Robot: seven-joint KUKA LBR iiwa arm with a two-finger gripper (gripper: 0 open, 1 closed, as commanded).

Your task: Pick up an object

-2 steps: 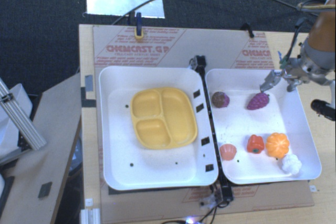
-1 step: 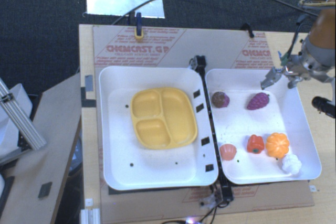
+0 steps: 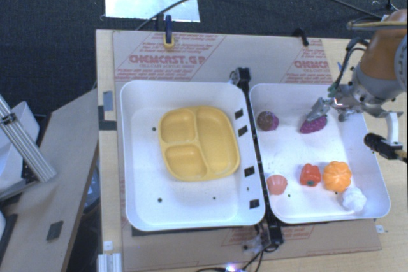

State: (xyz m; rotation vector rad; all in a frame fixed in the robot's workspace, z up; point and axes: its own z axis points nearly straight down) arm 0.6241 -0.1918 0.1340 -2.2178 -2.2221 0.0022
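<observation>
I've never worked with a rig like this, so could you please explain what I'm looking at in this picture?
One fixed camera looks down at a slant on a bench with two shallow white bins. The left bin holds a yellow divided tray. The right bin holds toy food: a purple piece, a dark reddish ball, a pink piece, a red pepper, an orange pumpkin and a white lump. The grey and orange robot arm reaches in from the right; its gripper is down at the purple piece. Whether it grips it is unclear.

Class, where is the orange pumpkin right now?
The orange pumpkin sits in the right bin, near its front right corner, between the red pepper and the white object.
</observation>
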